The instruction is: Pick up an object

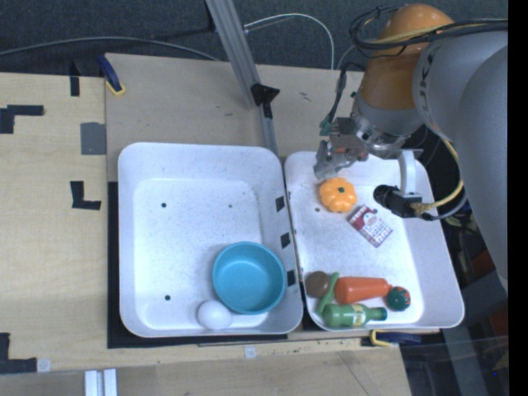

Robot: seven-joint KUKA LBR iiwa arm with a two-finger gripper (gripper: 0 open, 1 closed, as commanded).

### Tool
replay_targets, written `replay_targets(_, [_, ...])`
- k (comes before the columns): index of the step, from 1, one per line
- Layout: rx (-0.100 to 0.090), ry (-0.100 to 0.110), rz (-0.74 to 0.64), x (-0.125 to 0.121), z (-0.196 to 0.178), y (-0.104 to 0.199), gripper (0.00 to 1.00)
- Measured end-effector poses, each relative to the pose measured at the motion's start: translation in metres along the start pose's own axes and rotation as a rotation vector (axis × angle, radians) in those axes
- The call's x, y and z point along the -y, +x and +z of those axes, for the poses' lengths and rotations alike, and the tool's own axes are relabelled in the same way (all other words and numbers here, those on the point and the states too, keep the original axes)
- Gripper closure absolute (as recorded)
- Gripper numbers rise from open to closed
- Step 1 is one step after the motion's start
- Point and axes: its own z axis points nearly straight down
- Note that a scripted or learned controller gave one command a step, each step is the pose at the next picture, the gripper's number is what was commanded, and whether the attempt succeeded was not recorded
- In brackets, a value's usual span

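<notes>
1. Camera view: the grey arm's two-finger gripper hangs over the far end of the right white bin. It is near the bin's far left corner.
2. Just below the gripper in the picture, on the side nearer the camera, sits a small round orange toy pumpkin on the bin floor. It looks like the closest thing to the gripper, so it is likely the thing to pick up.
3. The gripper tip seems to sit right at the pumpkin's far edge, maybe touching it. Nothing can be seen between the fingers. Whether they are wide or narrow cannot be told from here.
4. The pumpkin is round, so it has no long side to line up with.
5. A small red and white packet lies close by on the pumpkin's right.
6. At the near end of the same bin lie an orange toy carrot and a green toy bottle, well apart from the gripper.
7. The left white bin holds a blue round bowl and a white ball.
</notes>
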Motion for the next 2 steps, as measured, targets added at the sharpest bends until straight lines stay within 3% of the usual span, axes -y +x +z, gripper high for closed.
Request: replay_targets(2, [-0.001,0.000,-0.003,0.029,-0.025,0.109,1.00])
